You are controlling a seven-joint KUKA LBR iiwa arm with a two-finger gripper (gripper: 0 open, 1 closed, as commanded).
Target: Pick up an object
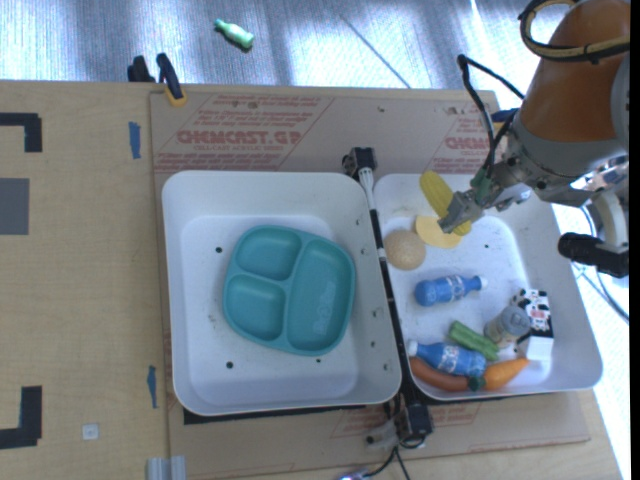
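Closest to the camera, a carrot (pixel 502 371) and sausage (pixel 440 375) sit at the right bin's (pixel 575 298) front edge, with a blue bottle (pixel 447 289) further back. Behind that bottle, the gripper (pixel 462 211) sits right over the banana (pixel 436 195), which runs front-to-back. Can't tell how the gripper is set, honestly.

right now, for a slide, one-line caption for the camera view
KUKA arm's gripper over a yellow banana in the toy-filled right bin; teal divided plate in the left bin.
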